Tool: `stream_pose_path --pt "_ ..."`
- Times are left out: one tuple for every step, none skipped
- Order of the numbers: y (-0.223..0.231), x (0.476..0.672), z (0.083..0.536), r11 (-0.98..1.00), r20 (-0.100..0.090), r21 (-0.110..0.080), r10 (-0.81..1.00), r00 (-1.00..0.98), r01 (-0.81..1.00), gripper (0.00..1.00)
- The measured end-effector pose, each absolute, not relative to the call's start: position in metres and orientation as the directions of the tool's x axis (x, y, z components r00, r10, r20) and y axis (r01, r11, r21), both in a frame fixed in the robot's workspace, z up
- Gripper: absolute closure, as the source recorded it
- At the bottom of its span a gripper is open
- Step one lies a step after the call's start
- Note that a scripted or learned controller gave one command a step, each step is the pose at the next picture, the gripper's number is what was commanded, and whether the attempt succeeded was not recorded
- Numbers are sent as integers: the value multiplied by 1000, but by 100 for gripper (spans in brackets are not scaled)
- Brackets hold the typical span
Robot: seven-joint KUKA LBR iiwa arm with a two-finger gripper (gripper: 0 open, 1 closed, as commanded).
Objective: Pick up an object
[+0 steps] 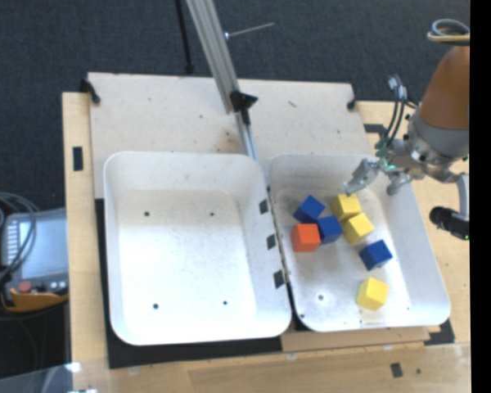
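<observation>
Gripper (pixel 375 178) hanging over right bin (pixel 417 244) near its far edge, fingers spread apart, nothing between them. Blocks all in right bin: yellow block (pixel 347 205) just below left finger, second yellow (pixel 358 227) touching it, blue blocks (pixel 310 209) and (pixel 330 228) beside orange block (pixel 306 237) toward bin's left wall. Another blue (pixel 376 253) and yellow (pixel 372 293) sit nearer front edge. Left bin (pixel 123 178) beside it on bench (pixel 78 219).

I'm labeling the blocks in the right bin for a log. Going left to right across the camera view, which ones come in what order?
Orange block → upper blue block → middle blue block → the two touching yellow blocks → lone yellow block and lower blue block, about level.
</observation>
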State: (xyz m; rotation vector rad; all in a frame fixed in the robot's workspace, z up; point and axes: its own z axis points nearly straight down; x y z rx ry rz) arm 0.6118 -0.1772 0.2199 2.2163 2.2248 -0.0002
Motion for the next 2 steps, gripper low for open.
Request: stream_pose_path --pt "-188 607 166 -1 -2 -4 1000 1 1000 0" --pt "-185 611 128 0 -4 19 1000 0 1000 0"
